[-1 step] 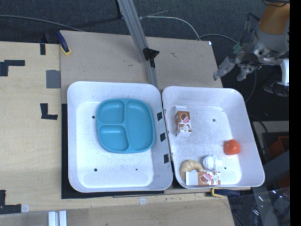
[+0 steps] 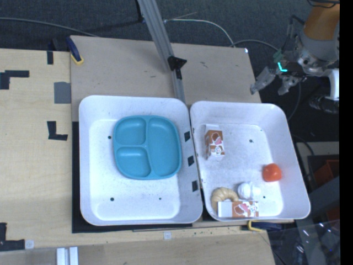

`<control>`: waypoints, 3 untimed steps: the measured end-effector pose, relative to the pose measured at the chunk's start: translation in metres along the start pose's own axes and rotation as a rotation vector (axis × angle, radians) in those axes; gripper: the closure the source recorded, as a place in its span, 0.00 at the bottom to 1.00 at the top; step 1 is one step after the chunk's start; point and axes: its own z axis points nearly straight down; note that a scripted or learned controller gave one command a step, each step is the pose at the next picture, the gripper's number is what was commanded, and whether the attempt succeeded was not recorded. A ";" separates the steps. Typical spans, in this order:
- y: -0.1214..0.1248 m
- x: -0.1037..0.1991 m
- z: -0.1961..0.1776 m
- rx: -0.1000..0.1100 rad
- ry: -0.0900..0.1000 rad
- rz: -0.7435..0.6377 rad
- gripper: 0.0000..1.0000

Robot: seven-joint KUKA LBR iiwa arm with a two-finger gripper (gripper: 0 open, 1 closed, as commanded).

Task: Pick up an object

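The arm [image 2: 320, 21] is up in the top right corner, with its gripper [image 2: 276, 81] pointing down and left.

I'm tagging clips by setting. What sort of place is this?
Likely a robotics lab test bench: two white bins side by side, toy-like food such as a small tomato, and a gripper above.

- No words or numbers clear enough to read anywhere.
- Small carton [image 2: 214, 143] in the right bin [image 2: 287, 126]: red and white print with a picture, too blurry to read.
- Flat box [image 2: 238, 208] near the front wall of the same bin: red and white print, also too blurry.
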 end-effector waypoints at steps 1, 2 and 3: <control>-0.009 0.001 0.060 0.006 0.001 0.000 0.00; -0.009 0.012 0.119 0.005 0.002 0.000 0.00; -0.011 0.013 0.173 0.006 0.001 0.000 0.00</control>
